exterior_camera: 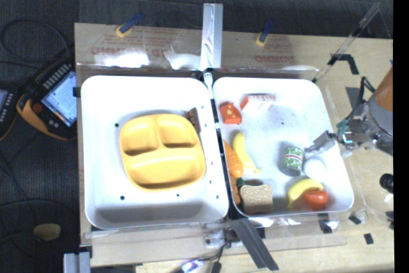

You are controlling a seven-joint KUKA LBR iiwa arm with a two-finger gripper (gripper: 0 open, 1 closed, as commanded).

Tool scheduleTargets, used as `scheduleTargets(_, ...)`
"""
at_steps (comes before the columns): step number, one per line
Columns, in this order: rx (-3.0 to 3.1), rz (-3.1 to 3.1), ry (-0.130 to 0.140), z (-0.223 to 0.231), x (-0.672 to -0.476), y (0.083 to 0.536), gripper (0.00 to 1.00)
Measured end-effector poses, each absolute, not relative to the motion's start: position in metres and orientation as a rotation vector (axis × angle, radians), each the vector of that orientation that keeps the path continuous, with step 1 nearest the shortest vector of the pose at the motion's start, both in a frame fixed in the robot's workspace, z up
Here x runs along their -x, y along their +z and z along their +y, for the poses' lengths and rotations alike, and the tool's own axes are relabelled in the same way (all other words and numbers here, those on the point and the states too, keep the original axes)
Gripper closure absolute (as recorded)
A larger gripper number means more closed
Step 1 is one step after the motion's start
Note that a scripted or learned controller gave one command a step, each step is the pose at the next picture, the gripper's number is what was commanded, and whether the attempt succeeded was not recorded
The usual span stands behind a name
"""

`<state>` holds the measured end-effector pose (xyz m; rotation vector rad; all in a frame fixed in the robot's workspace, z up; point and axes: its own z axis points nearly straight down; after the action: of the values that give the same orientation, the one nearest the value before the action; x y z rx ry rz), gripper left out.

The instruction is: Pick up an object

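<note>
The right bin (281,89) holds several toy foods. There is a red tomato (231,113), a white and red packet (257,101), a yellow banana (242,151) and an orange carrot (232,162). A bread slice (257,197) lies at the front, with a second banana (301,189) and a red fruit (317,199) near the front right corner. A green can (293,160) stands next to a white egg (314,167). My gripper (319,144) reaches in over the bin's right wall, just above and right of the can and the egg.
The left bin (96,137) holds a yellow divided plate (162,149), with a small brown piece (193,117) at its far right corner. An orange and black handheld device (52,101) with cables lies left of the bench. The arm's body (377,118) stands beyond the right bin's right wall.
</note>
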<state>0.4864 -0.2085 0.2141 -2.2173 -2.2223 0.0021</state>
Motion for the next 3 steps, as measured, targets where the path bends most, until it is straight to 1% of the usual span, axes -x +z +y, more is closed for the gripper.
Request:
scheduleTargets(1,1.805,-2.572,0.001,-0.176,-0.528,0.249,0.0)
scheduleTargets(2,1.819,-2.563,0.004,-0.225,-0.555,0.211,0.0)
scheduleTargets(3,1.737,-2.621,-0.001,-0.199,-0.539,0.092,0.0)
